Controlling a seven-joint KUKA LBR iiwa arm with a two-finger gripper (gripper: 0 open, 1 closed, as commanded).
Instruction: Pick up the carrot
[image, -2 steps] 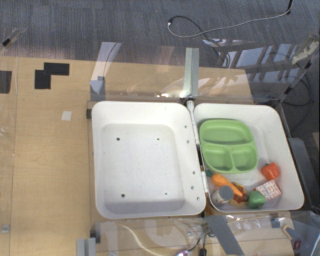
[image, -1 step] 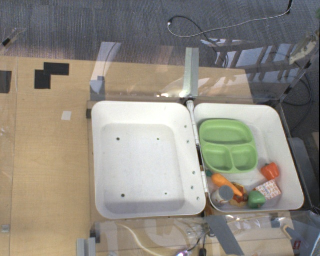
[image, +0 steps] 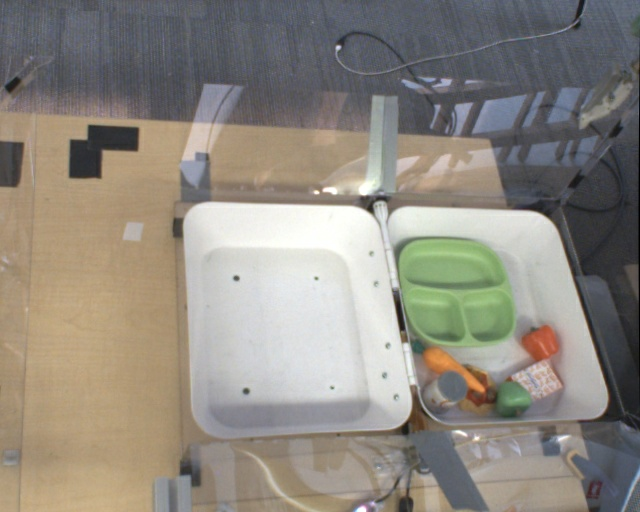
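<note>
Carrot (image: 440, 358) lies in the right bin (image: 570, 270), just below the green tray (image: 455, 290).

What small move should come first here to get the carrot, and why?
Probably bring the gripper over the right bin and down toward its near-left corner. The carrot lies there, just below the green divided plate and against a grey can, so a descent from the plate side looks least crowded.
</note>
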